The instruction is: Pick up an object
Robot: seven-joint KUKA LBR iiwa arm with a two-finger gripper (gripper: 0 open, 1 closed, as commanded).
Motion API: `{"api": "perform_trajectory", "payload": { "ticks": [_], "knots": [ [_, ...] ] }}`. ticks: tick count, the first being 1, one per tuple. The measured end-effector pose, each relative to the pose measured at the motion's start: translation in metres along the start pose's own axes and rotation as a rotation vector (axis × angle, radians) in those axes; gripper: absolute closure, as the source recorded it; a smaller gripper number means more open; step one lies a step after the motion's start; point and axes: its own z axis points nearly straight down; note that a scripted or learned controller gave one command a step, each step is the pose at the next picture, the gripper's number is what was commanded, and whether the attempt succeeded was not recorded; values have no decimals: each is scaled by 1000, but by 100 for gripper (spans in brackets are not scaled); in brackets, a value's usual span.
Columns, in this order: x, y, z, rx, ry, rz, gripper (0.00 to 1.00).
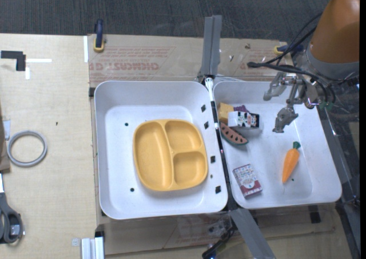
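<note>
The right bin [320,192] holds an orange toy carrot [290,162], a small red and white card box [247,180], a watermelon slice toy [234,135], a small white carton with dark print [244,119] and a yellow block [226,110]. My gripper [278,104] hangs over the bin's far right part, above and left of the carrot and right of the white carton. It is open with nothing between its fingers. The orange band of the arm [340,23] shows at the top right.
The left bin [108,138] holds a yellow divided plate [170,154]. On the bench to the left lie a grey tape roll [26,148] and scissors [10,226]. A blue clamp [99,35] sits at the cardboard's far edge.
</note>
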Motion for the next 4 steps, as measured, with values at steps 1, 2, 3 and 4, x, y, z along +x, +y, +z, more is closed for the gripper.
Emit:
{"api": "perform_trajectory", "payload": {
  "ticks": [1,2,3,4],
  "knots": [
    [-8,27,107,0,2,168,0],
    [-54,20,134,0,-3,413,0],
    [-55,21,123,1,-7,409,100],
    [-35,95,-64,0,-2,319,100]
  ]
}}
